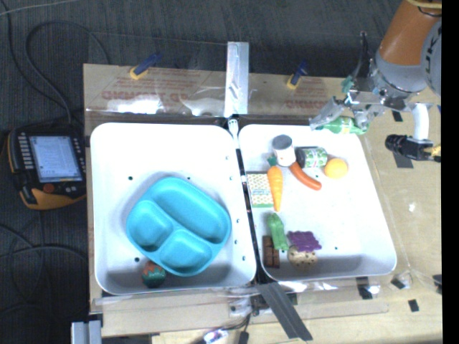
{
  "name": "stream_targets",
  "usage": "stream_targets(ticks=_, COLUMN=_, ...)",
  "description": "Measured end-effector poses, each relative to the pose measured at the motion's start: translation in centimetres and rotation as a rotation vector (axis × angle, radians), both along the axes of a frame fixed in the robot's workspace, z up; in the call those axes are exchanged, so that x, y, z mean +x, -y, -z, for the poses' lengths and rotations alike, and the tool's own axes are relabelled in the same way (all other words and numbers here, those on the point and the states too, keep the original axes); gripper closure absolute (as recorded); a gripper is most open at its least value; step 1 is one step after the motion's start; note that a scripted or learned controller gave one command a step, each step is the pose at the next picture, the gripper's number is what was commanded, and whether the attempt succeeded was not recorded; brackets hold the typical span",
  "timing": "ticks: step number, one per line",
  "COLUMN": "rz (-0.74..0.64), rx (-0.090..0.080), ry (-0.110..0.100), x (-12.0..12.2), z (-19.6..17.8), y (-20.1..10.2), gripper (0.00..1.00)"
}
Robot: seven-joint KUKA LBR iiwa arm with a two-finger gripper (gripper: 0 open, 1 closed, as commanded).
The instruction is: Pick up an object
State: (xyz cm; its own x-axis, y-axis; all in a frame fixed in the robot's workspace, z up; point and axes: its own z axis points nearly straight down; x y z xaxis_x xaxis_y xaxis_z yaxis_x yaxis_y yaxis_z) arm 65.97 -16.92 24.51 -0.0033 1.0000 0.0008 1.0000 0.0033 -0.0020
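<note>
While the grey two-finger gripper (343,117) hangs over the far right corner of the right-hand shallow white bin (373,213), a green toy vegetable (343,126) sits directly beneath its tip at the bin's rim; the view does not show clearly whether the piece lies between the fingers or merely under them, nor whether they are spread or closed. The arm (409,34) enters from the upper right, its orange band high in the corner and the grey wrist angled down and leftward toward that corner. Inside the same bin, near its far wall, a small grey-capped white cylinder (282,150) stands beside a dark green can (313,156), with a round orange fruit (336,168) just to the can's right. Two orange toy carrots lie close by: a paler carrot (275,186) points toward the near side, and a redder carrot (307,178) slants beside it. Nearer the front, a green pepper-like piece (276,231), a purple bunch of grapes (304,240) and a brown block (269,253) cluster together, leaving the bin's right half open floor. The left-hand white bin (107,163) holds a blue divided plastic plate (178,224), tilted, and a small green and red toy (152,272) at its near edge.
</note>
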Motion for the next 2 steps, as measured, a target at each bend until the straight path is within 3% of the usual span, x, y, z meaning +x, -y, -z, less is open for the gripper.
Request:
stream_targets(ticks=1, rz=-0.006, rx=-0.002, ry=-0.001, x=0.8, z=7.2, y=-6.3, gripper=0.00)
stream_targets(ticks=2, rz=-0.052, rx=-0.004, ry=0.023, x=-0.3, z=10.9, y=-5.2, gripper=0.00)
